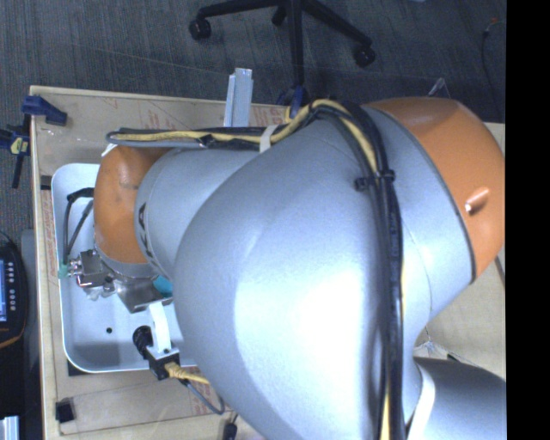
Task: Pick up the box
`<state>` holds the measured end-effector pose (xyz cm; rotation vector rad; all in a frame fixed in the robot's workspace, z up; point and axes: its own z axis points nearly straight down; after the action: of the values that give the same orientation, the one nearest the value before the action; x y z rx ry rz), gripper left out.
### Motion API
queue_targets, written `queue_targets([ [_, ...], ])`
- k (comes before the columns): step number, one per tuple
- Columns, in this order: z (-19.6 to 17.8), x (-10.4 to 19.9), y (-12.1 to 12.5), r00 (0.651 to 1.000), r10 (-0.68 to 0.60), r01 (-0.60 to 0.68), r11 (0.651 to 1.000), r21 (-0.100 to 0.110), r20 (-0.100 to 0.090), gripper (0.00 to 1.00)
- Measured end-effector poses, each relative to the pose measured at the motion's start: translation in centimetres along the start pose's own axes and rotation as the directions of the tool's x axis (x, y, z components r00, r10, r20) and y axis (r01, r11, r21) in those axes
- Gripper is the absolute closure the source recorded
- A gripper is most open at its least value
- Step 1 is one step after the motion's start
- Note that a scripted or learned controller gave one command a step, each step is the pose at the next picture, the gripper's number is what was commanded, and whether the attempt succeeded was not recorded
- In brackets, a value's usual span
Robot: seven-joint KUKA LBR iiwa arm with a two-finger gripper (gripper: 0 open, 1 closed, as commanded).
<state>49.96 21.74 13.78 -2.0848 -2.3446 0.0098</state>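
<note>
My grey arm with its orange band [120, 206] reaches far over the left white bin [73, 344] and covers most of the bench. The gripper [129, 296] hangs low over the bin's floor, below the orange band, with metal fittings and cables around the wrist. A small teal patch [161, 286] peeks out beside the gripper at the arm's edge; I cannot tell what it is. The arm hides most of the left bin's floor and all of the right bin.
The bench's wooden frame [129, 107] runs along the top and left sides. Blue clamps [39, 109] sit at the top left corner. A yellow cable [185, 374] loops near the bin's lower edge. An office chair base [284, 17] stands beyond the bench.
</note>
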Motion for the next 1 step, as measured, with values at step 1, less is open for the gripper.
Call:
queue_targets([
  [1,-0.62,-8.48,-2.34,0.995,-0.098,0.098,0.995,0.001,0.0,1.0],
])
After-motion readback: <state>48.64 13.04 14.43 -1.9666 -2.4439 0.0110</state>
